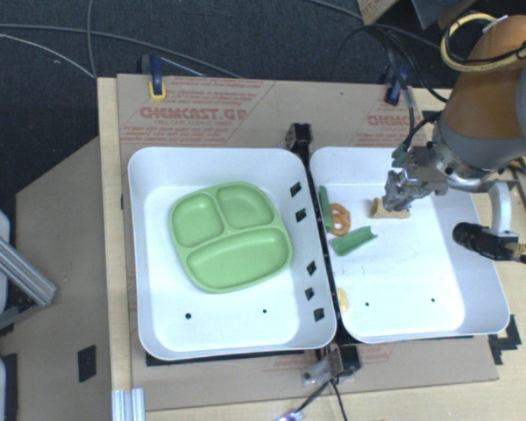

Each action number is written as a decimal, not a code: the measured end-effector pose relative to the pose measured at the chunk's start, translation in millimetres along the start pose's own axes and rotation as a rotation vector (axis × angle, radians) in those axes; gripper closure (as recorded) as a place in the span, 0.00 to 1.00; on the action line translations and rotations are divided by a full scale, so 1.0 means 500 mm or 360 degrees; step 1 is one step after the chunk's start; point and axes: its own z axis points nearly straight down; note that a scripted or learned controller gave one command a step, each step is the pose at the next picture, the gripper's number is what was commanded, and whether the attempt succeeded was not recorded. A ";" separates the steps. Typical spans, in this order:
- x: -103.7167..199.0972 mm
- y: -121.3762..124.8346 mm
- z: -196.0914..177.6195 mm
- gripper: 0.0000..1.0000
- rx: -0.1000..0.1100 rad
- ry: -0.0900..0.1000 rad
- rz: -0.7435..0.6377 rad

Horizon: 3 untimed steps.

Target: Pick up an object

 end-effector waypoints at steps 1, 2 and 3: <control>0.103 0.027 -0.004 1.00 -0.0006 -0.0001 -0.0003; 0.215 0.026 -0.012 1.00 -0.0005 0.0000 -0.0003; 0.312 0.034 0.034 1.00 0.0003 -0.0001 0.0000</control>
